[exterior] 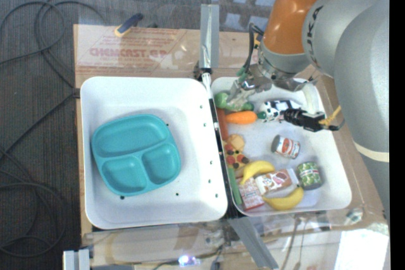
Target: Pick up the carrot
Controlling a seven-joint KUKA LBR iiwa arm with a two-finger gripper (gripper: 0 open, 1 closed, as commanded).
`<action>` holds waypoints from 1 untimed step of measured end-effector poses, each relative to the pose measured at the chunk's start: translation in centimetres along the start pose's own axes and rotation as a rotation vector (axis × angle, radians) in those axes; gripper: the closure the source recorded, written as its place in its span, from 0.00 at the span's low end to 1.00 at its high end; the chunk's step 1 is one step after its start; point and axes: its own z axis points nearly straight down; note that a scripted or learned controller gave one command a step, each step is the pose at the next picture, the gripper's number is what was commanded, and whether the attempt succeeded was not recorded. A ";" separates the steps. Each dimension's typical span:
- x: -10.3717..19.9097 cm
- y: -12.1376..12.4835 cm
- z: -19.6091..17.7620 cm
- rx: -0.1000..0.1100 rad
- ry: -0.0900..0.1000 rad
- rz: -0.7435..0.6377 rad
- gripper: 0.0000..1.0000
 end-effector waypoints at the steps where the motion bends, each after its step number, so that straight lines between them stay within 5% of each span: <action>1: 1.0 -5.8 -2.8 0.003 0.000 0.014 1.00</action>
